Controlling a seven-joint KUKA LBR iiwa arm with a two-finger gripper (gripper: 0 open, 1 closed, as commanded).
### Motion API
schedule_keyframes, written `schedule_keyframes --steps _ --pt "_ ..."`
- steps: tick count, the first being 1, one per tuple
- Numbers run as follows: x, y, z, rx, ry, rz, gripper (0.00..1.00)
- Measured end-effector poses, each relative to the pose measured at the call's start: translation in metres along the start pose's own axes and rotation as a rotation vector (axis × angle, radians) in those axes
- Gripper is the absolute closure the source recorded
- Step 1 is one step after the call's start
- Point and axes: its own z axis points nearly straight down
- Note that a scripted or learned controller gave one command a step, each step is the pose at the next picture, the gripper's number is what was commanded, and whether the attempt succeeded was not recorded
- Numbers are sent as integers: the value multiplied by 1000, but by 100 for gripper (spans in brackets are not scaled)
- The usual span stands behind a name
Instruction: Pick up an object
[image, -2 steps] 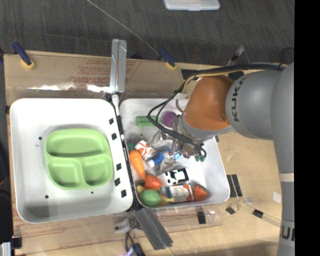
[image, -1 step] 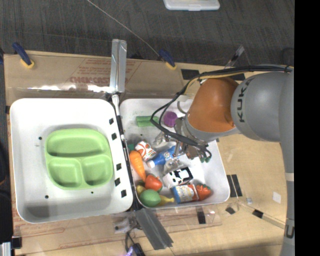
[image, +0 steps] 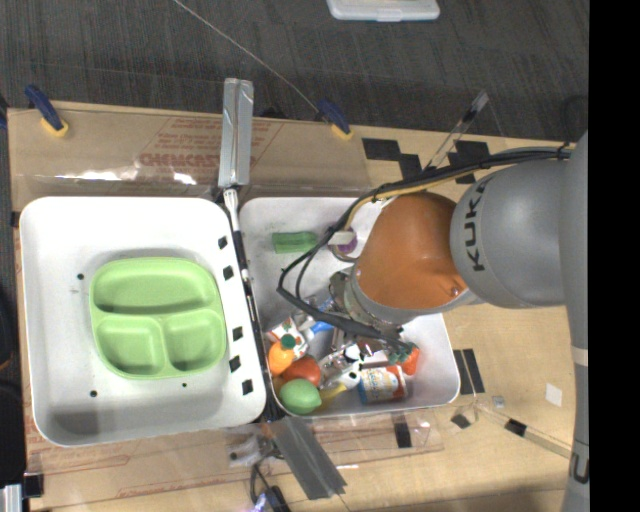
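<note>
Over the right bin, the arm's grey body and orange band cover most of the middle and far-right floor, so whatever lies beneath them cannot be made out. Down below the band, the claw dips into a heap of small things at the bin's near end, and its tips are lost among the clutter and black cables; I cannot tell how the claw stands, nor whether anything sits in it. Within that heap, several pieces overlap and are hard to separate: a green ball at the near-left corner, a red ball touching it just above, an orange piece beside the bin's left wall, and a small jar with a red cap lying on its side, long axis running left to right with the cap toward the right. Farther up, apart from the heap, a green cylinder lies flat, its long axis also left to right. Left of all this, the left bin holds a green divided tray, fully visible. Both bins rest on the cardboard-covered surface.
</note>
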Motion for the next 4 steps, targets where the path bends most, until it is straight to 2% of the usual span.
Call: schedule_keyframes --steps 1,2,3,4 --pt "-2 1 -10 1 -3 -7 100" --pt "-3 -35 -44 -10 6 -397 100" --pt "-3 -35 -43 -11 6 -398 0" --pt "5 -18 -15 18 -10 -326 0"
